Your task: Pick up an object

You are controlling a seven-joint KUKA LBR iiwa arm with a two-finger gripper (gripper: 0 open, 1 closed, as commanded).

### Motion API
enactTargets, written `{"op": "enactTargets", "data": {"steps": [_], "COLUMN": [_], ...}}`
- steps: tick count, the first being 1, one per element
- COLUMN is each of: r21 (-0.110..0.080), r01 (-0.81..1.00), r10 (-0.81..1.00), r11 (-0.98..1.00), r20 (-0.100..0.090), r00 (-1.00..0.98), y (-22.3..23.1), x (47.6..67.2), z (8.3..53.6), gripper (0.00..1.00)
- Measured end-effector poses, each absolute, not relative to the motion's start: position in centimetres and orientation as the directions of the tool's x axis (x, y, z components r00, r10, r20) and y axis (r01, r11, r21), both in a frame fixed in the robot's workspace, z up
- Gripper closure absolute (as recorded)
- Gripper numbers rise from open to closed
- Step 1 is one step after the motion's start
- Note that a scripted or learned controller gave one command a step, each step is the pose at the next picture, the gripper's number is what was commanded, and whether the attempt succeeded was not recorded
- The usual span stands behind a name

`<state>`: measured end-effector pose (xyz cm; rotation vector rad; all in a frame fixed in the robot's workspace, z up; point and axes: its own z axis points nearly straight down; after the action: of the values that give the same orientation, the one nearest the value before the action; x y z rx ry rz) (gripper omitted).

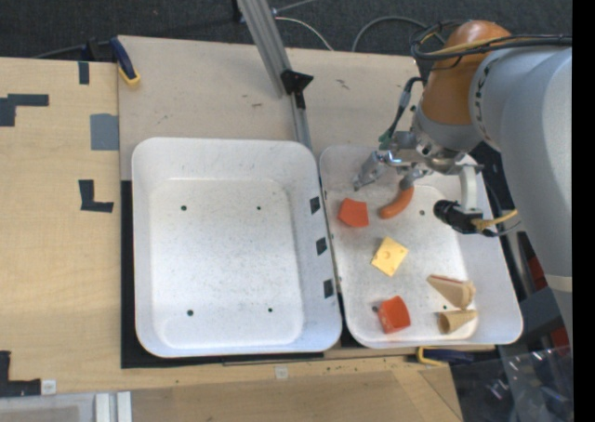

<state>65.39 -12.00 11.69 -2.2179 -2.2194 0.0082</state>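
My gripper [386, 175] hangs over the far end of the right bin [493, 271], its fingers spread open with nothing between them. An orange sausage-shaped piece [398, 203] lies just below the right finger, its upper end close to that fingertip. An orange-red block [353, 214] sits a little below the left finger. Farther toward the front lie a yellow cheese wedge [390, 257], a red block [394, 315] and two tan cone pieces [452, 291] [456, 321].
The left bin [149, 225] stands beside the right one, their rims touching. A slanted metal pole [265, 30] rises behind the bins. The grey arm [530, 132] covers the right bin's far right corner.
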Motion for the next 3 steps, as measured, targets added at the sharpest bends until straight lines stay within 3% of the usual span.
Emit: {"op": "enactTargets", "data": {"steps": [1, 2, 3], "r21": [-0.002, 0.004, -0.001], "r01": [1.000, 1.000, 1.000], "r10": [1.000, 1.000, 1.000], "r11": [0.003, 0.003, 0.001], "r20": [-0.001, 0.000, 0.000], "r00": [-0.003, -0.003, -0.001], "y": [-11.9, -10.7, -10.7], "x": [65.5, 65.7, 65.7], "z": [13.0, 18.2, 21.6], "gripper": [1.00, 1.00, 1.00]}}
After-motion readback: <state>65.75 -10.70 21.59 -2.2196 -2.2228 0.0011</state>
